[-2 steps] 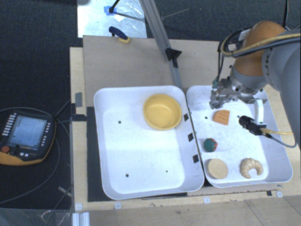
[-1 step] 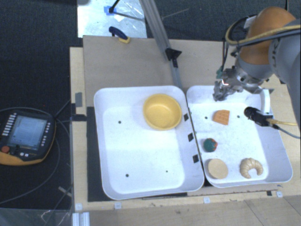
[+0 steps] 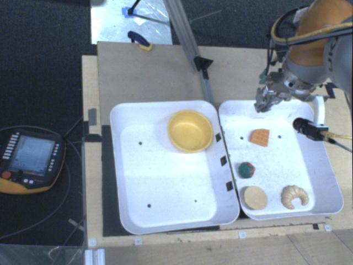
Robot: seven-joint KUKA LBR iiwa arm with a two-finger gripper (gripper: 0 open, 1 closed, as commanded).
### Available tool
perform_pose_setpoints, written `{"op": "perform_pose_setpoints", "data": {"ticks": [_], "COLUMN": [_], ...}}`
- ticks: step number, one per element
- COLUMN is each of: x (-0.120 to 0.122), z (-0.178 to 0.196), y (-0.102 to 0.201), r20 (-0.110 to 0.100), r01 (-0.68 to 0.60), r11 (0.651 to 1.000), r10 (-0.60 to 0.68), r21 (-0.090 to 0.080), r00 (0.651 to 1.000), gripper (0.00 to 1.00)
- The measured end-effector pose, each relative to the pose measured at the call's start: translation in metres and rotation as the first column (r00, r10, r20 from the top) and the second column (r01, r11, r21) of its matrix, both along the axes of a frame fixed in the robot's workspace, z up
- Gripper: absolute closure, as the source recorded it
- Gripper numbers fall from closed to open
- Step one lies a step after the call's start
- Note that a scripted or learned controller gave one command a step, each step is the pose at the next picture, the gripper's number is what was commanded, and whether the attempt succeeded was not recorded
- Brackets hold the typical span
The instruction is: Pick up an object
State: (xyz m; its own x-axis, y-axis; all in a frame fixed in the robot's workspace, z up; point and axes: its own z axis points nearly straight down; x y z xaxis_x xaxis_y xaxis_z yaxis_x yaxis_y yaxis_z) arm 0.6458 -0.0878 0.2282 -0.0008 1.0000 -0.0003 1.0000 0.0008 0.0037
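Where ridged, orange wedge (image 3: 260, 137), rough.

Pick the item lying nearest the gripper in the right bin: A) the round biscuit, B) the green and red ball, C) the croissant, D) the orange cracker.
D: the orange cracker lies just below the gripper at the right bin's far end; the others sit nearer the front.

Claw (image 3: 266, 102) fingers too small, blurred

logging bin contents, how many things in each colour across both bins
yellow: 1, the bowl
orange: 1, the wedge
green and red: 1, the ball
tan: 2, the round disc and the croissant
total: 5
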Motion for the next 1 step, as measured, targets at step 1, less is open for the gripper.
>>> {"op": "perform_pose_setpoints", "data": {"ticks": [1], "x": [-0.0200], "z": [-0.0088], "y": [0.0434], "r20": [-0.003], "r01": [-0.003], "r11": [1.000], "r10": [0.003], "r21": [0.001], "r00": [1.000], "gripper": [1.00]}}
